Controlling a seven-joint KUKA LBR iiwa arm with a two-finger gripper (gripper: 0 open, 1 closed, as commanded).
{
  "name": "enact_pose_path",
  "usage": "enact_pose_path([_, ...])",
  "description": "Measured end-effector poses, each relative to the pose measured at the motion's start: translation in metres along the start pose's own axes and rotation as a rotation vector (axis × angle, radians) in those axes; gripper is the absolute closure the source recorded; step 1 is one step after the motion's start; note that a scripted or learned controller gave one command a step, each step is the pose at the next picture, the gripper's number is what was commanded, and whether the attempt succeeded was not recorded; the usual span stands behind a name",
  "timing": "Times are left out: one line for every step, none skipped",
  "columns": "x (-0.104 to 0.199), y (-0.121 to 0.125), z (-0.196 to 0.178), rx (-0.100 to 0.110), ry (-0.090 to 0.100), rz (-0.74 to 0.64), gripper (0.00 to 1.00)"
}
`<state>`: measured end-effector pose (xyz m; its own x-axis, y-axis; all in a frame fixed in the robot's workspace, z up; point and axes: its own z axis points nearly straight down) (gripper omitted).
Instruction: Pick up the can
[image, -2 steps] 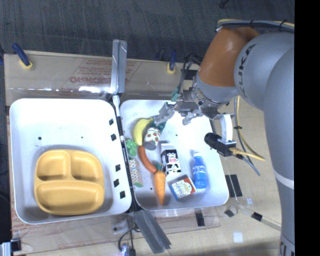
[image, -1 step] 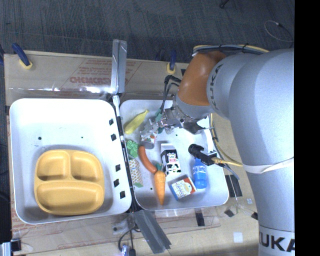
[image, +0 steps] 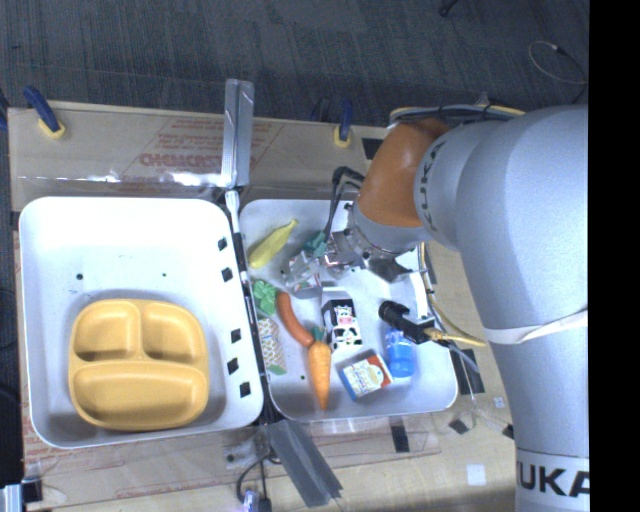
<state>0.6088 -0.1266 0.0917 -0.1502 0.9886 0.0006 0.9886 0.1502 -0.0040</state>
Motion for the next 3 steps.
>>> enact_pose_path([0.034, -0.006, 0.000, 0.002, 0.001, 0.125, 0.00])
enact_pose_path([0.034, -0.007, -0.009, 0.003, 0.001, 0.122, 1.00])
enact_pose_path([0.082, 0.027, -0.122, -0.002, 0.000, 0.206, 1.00])
